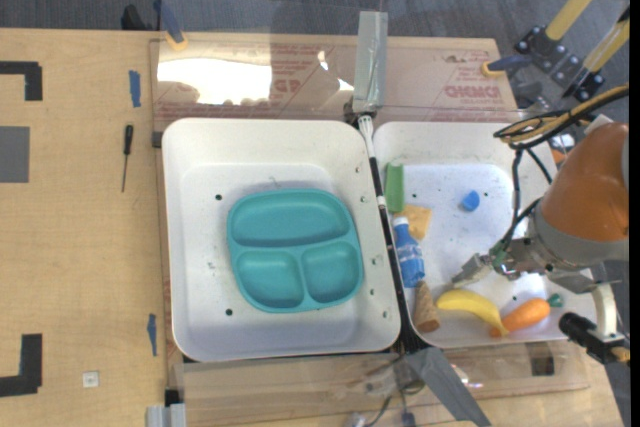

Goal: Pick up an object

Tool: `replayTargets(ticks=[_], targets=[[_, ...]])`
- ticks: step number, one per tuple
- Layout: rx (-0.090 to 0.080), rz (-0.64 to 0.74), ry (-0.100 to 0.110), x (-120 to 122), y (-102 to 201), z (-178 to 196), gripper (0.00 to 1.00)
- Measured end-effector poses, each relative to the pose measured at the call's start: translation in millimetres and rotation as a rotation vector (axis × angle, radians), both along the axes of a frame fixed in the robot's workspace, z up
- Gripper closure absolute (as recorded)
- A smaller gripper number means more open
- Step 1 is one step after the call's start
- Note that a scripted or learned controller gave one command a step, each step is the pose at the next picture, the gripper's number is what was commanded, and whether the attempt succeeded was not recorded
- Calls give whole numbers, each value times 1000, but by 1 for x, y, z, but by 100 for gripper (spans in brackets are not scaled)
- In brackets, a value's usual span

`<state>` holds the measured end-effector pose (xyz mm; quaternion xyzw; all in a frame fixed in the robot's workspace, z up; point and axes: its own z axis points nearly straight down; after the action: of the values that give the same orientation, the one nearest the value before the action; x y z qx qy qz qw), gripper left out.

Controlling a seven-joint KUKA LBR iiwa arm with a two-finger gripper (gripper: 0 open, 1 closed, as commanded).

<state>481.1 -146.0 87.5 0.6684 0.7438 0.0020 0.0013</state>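
Banana lies at the near edge of the right bin, just left of the carrot, so your gripper hovers right above it, though its grip state you cannot tell.

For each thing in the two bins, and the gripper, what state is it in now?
Teal tray: flat in left bin, compartments bare.
Banana: lying in right bin.
Carrot: lying beside banana.
Blue bottle: lying along divider.
Green stick: lying along divider.
Blue block: resting apart.
Gripper: low, above banana.
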Motion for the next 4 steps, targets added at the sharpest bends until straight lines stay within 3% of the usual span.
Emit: replayTargets(ticks=[1, 2, 3, 4], targets=[[-1, -343, -4, 1, 31, 0, 0], [0, -332, 1, -1, 45, 33, 0], [4, -514, 5, -1, 35, 0, 0], [4, -679, -1, 1, 18, 0, 0]])
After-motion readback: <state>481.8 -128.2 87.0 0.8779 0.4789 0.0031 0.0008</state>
